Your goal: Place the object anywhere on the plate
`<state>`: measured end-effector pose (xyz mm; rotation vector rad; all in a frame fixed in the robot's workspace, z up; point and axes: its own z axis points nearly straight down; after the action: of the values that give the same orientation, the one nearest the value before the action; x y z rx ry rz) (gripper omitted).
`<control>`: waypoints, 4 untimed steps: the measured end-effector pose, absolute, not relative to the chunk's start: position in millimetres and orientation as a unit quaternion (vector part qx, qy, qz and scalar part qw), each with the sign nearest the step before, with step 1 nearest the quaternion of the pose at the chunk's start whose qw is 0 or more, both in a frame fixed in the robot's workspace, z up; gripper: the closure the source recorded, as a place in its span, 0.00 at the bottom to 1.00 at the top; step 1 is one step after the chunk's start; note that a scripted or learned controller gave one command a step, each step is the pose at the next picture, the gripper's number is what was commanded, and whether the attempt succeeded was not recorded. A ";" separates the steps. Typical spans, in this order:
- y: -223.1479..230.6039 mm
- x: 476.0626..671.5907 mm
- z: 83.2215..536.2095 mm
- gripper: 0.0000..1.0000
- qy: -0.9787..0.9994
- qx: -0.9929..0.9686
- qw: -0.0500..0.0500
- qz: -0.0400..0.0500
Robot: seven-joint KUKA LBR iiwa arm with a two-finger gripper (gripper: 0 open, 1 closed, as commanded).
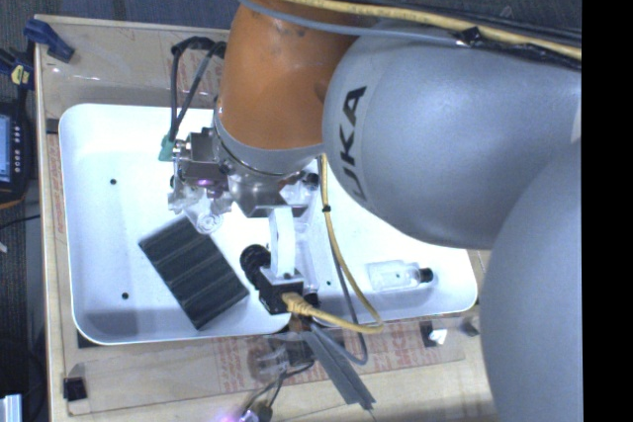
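Arm: the grey arm [445, 143] with its orange band [272, 54] hangs low over the white bin [89, 212], covering most of its middle, likely because the wrist is lowered to work inside the bin.
Gripper: the gripper [203, 198] sits just above the upper end of the dark ribbed slab; whether the fingers are released or clenched, I cannot tell, as the wrist housing hides them.
Dark slab: a flat, dark ribbed slab [193, 272] lies on the bin floor, its long axis running from upper left to lower right, upper end near the gripper. It may be the plate.
Small bottle: a clear bottle with a dark cap [398, 276] lies on its side near the bin's right rim, long axis roughly left to right, cap pointing right. It is probably the object, well apart from the slab.
Desk: a wooden desk [119, 35] carries the bin.
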<state>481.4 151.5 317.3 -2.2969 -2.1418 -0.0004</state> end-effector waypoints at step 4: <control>154.1 474.4 170.1 1.00 -0.640 -0.769 0.002 0.004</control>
<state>474.4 154.1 170.1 -2.4127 -2.0073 0.0131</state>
